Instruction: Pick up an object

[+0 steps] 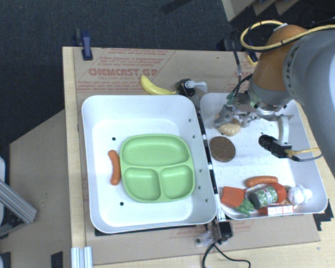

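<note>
Two white bins lie side by side on the bench. The left bin [95, 149] has a green divided plate [156, 167] in its middle and an orange sausage [115, 167] at nine o'clock of the plate, so free floor remains only along the walls. In the right bin [307, 144] the gripper [233, 118] is low at the eleven o'clock corner, close to the wall between the bins. A pale bread-like piece [230, 129] lies just under it; whether the pincer grips it, or how wide it stands, I cannot tell. A brown round disc [222, 148] lies at six o'clock of this piece. More toys crowd the five o'clock corner, partly overlapping and hard to name. A banana [154, 87] lies outside, at twelve o'clock of the left bin, partly hidden by the rim.
</note>
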You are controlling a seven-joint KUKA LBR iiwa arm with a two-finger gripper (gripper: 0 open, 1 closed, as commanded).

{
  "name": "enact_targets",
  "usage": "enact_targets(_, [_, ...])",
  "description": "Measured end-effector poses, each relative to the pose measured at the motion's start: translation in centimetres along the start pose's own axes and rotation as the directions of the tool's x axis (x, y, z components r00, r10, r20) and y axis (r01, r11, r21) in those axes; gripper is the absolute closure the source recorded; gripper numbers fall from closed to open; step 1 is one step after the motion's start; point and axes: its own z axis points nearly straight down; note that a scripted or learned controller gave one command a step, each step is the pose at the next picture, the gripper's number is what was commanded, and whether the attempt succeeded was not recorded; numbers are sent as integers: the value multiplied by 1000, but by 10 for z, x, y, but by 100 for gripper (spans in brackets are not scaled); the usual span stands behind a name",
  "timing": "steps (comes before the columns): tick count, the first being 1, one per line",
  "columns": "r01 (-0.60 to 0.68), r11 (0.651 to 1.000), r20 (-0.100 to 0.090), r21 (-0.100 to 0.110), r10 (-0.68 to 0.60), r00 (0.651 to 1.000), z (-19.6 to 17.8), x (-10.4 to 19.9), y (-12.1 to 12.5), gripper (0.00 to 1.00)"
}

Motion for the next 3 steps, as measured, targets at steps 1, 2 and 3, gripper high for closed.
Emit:
enact_targets(1, [2,1000,-3,1,-2,1000,-94,49,-45,100])
enact_targets(2, [-4,1000,-1,8,4,1000,-88,34,-77,100])
enact_targets(3, [-3,1000,-1,5,3,1000,-98,35,-75,100])
